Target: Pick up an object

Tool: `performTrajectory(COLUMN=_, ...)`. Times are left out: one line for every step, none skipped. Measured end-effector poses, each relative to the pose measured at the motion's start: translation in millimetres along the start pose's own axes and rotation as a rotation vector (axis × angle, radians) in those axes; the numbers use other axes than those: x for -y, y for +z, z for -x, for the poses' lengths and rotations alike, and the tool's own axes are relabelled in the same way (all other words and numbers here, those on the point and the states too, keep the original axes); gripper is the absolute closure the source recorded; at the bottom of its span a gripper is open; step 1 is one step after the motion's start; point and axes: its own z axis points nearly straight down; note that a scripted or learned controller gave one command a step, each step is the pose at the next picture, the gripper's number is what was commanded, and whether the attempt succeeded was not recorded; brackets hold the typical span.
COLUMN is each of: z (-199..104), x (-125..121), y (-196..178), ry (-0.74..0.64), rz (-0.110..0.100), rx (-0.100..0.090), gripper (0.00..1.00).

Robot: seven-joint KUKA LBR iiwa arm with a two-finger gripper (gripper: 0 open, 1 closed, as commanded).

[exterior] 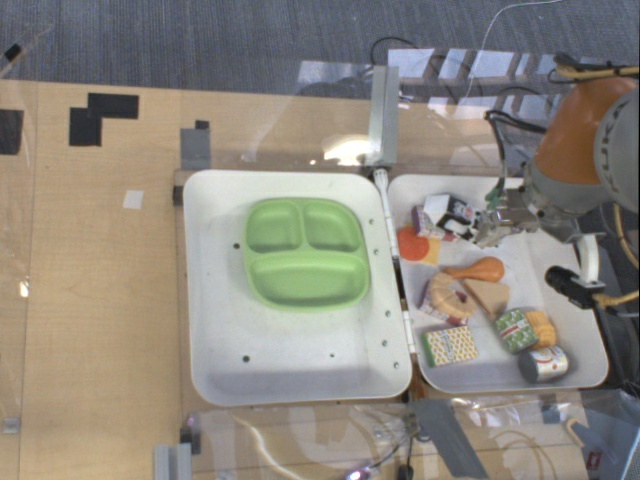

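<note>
Two white bins sit side by side on the bench. The left bin (pixel 215 368) carries a green divided plate (pixel 305 253) near its middle, a little toward the far edge, with three compartments: two small ones on the far side and one long one on the near side. The right bin (pixel 590 363) holds a scatter of small things. Near its far edge lies a black-and-white packet (pixel 447 213), and just beside that, toward the bin's left edge, an orange-red piece (pixel 413 244). Around the middle lies an orange drumstick shape (pixel 476 268), with a tan wedge (pixel 487 295) touching it on the near side and a pale wrapped bun (pixel 447 296) just left of the wedge. Toward the near edge sits a patterned box (pixel 450 346); to its right a green packet (pixel 513 329) touches a yellow piece (pixel 541 325), and a small can (pixel 544 364) lies on its side in the near right corner. The arm (pixel 590 148) reaches in over the bin's far right corner, and the gripper (pixel 496 224) hangs low just right of the black-and-white packet, above the drumstick. Whether it is wide or narrow cannot be told; nothing shows between its tips.
</note>
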Motion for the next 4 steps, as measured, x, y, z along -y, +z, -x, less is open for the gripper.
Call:
performTrajectory(z=-0.1, x=0.0, y=0.0, ry=0.000, rz=0.000, rx=0.000, gripper=0.00)
performTrajectory(z=25.3, x=-45.7, y=32.9, ry=0.138, rz=-0.063, rx=-0.011, gripper=0.00)
performTrajectory(z=-12.3, x=-51.2, y=6.0, ry=0.069, rz=-0.034, rx=-0.001, gripper=0.00)
performTrajectory(z=12.2, x=21.9, y=37.5, ry=0.245, rz=-0.001, rx=0.001, gripper=0.00)
